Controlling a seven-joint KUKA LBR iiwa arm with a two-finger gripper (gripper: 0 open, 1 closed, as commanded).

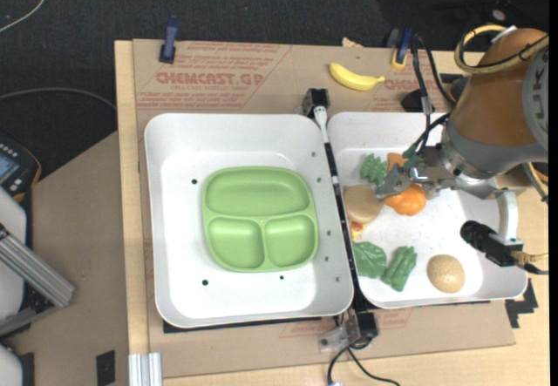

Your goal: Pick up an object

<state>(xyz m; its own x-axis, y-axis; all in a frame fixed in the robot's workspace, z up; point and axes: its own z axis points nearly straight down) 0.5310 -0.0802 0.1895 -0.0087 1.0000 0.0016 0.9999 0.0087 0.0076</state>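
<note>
Left bin (166, 201): green divided plate (259, 218). Right bin (488, 288): tan round piece (360, 201), green pieces (386, 262), beige ball (445, 272). Pincer (397, 181) low over the orange fruit (406, 200), touching it; fingers' spread cannot be told. Banana (355, 77) on bench (131, 114) behind.

Grey arm is reaching in from the right edge, its orange band showing large at upper right above the wrist. Wrist is angling down and leftward. Tool (403, 181) is sitting low at the arm's left end, its dark fingers pointing left. Finger spacing is too small and cluttered to read. A black fitting is projecting below the wrist.
</note>
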